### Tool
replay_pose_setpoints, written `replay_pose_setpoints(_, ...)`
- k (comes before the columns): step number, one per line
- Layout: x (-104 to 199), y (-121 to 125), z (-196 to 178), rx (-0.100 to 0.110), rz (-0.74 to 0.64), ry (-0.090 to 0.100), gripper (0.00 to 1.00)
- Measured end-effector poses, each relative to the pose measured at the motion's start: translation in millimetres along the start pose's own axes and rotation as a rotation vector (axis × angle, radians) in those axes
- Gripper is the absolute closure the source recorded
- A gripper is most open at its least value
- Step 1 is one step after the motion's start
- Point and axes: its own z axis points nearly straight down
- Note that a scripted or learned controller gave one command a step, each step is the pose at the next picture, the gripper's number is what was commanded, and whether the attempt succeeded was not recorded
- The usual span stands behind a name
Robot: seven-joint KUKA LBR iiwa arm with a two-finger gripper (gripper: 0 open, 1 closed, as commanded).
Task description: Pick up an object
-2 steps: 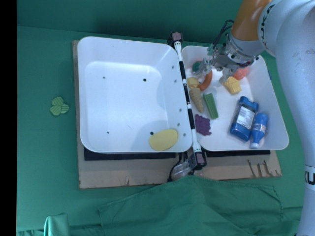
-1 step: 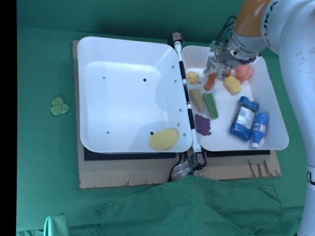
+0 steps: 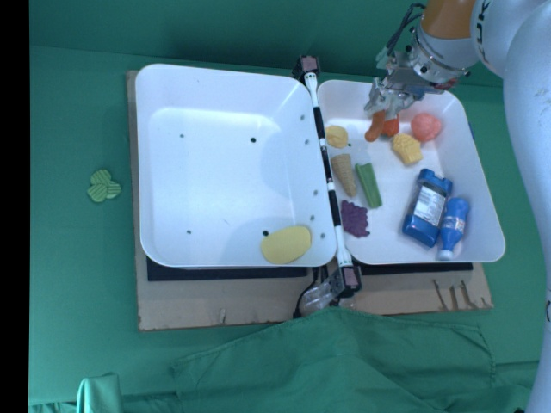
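tool (image 3: 385,107) over orange carrot (image 3: 377,127), right bin (image 3: 482,188)

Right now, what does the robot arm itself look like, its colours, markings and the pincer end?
The arm is pale grey with dark lettering and an orange band above the wrist. The pincer is a grey metal assembly with thin dark cables looping beside it.

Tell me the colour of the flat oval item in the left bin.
Yellow; the flat oval item shows in the camera view.
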Motion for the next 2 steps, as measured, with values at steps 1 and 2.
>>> replay_pose_setpoints(1,-5.9,0.0,-48.5,-0.001,0.0,-0.001,1.0)
replay_pose_setpoints(2,-1.2,1.0,-96.9,-0.001,-0.001,0.0,1.0)
